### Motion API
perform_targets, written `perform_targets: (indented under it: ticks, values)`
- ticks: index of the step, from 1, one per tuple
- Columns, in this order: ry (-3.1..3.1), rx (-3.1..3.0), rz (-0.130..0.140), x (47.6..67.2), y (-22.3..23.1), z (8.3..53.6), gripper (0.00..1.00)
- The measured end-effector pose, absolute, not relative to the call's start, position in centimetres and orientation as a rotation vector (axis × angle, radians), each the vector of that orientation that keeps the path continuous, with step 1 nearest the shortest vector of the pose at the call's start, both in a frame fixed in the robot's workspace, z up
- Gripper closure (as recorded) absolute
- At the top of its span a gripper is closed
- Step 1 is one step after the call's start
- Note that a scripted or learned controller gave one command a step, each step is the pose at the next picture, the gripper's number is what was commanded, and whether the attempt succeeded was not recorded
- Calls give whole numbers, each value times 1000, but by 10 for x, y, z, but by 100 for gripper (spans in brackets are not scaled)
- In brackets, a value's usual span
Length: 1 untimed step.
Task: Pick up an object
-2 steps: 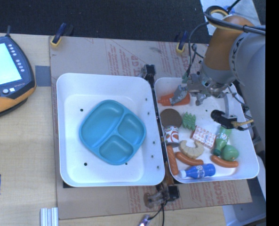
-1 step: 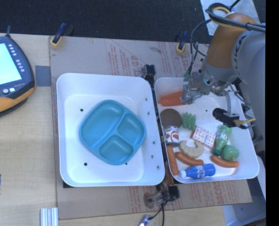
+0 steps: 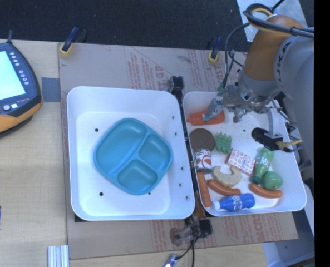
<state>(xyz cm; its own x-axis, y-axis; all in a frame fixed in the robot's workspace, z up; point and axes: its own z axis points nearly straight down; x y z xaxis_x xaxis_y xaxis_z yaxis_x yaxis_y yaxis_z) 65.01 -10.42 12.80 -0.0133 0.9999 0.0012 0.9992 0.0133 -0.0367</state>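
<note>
My gripper (image 3: 226, 113) hangs over the far end of the right bin (image 3: 296, 174), open, with nothing between its fingers. Its left finger (image 3: 213, 110) is right by the thick end of an orange carrot (image 3: 198, 118) that lies against the bin's far left corner. Closer to me in the same bin are a brown round cookie (image 3: 201, 139), a green spiky piece (image 3: 223, 142), a small red and white can (image 3: 202, 160) and a red and white box (image 3: 241, 161).
The near half of the right bin is crowded: a green bottle (image 3: 262, 164), a green pepper (image 3: 272, 180), sausages (image 3: 222, 188), a pale bagel piece (image 3: 227, 175), a blue bottle (image 3: 234, 203). The left bin (image 3: 81, 199) holds a blue divided plate (image 3: 133, 156). A tablet (image 3: 6, 88) lies far left.
</note>
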Motion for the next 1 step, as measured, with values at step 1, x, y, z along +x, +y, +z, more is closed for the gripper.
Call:
perform_targets:
  ticks: [1]
  values:
    - [-2221,-2190,37,651,-105,138,100]
